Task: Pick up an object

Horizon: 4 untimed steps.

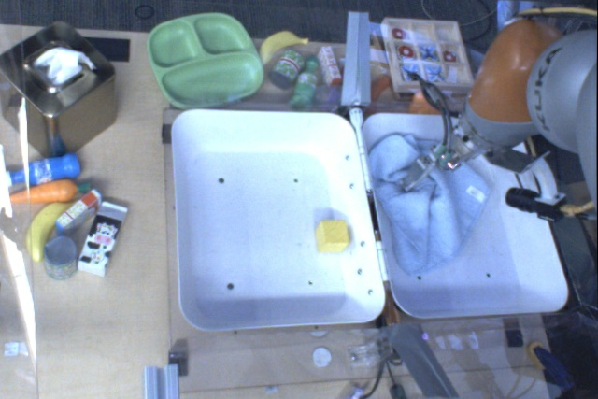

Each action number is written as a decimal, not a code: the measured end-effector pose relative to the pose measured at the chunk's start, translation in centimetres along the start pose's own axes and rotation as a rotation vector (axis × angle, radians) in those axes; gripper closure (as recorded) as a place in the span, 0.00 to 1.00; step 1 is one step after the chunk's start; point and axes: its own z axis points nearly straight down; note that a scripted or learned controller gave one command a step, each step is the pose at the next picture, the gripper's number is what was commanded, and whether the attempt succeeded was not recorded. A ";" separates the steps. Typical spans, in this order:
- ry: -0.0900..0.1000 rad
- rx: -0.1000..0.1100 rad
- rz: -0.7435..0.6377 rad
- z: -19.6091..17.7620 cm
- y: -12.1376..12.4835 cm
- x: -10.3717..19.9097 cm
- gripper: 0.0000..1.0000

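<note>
Camera view: jaws (425, 171) sit on the blue cloth (425, 210).

blue towel (425, 206): soft, wrinkly cloth | left bin (252, 294) and right bin (523, 285): smooth white plastic, a bit shiny | yellow block (333, 235): dull, like sponge | green divided plate (206, 58): smooth plastic | arm's orange band (505, 75): shiny

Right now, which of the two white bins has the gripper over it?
The right bin, the one with the light blue cloth. The gripper is at that cloth; the left bin has a yellow block.
</note>
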 end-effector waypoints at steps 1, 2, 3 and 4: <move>-0.001 -0.004 -0.002 -0.9 0.3 0.0 1.00; 0.001 0.002 0.127 -9.0 6.7 4.4 1.00; -0.001 0.002 0.216 -12.7 1.4 -1.2 1.00; 0.000 0.005 0.473 -12.9 -8.8 -4.5 1.00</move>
